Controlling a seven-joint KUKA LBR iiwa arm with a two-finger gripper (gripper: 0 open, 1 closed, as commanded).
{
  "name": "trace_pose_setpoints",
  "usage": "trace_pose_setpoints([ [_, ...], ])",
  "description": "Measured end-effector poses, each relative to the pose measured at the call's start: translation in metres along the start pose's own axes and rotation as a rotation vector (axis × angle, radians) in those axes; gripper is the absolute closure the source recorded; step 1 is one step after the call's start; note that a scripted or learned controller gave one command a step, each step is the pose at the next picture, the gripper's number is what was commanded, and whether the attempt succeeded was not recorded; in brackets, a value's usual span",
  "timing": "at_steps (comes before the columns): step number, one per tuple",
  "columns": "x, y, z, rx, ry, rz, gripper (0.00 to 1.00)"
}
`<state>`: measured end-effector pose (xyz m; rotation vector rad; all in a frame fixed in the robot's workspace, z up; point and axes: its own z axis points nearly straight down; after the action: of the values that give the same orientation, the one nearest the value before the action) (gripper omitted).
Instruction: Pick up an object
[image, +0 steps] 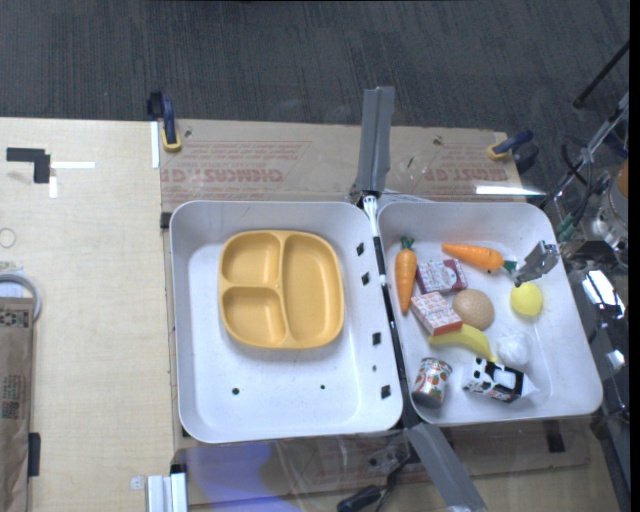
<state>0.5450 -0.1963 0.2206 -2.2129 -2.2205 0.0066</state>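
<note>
Right white plastic bin (570, 330): tool (538, 262) at right rim, just above round yellow lemon (527, 299) & beside orange plastic carrot (473, 256), finger state can't tell; yellow 3-compartment tray (282, 289) in left bin.

Gripper (537, 262): over right bin (575, 320), near its right rim
Lemon (526, 299): just below fingertips
Carrot (473, 256): just left of fingertips
Left bin (190, 300): yellow tray (281, 289)

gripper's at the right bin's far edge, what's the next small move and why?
Probably ease the gripper down and slightly toward the lemon. It hovers at the right bin's right side, just above the lemon and beside a carrot's tip, with nothing seen between its fingers.
</note>
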Motion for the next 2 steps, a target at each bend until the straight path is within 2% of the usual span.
trace_pose_setpoints([
  [1,0.007,0.072,0.129,-0.004,-0.003,0.018,0.0],
  [2,0.025,0.115,0.053,-0.006,-0.004,-0.402,0.0],
])
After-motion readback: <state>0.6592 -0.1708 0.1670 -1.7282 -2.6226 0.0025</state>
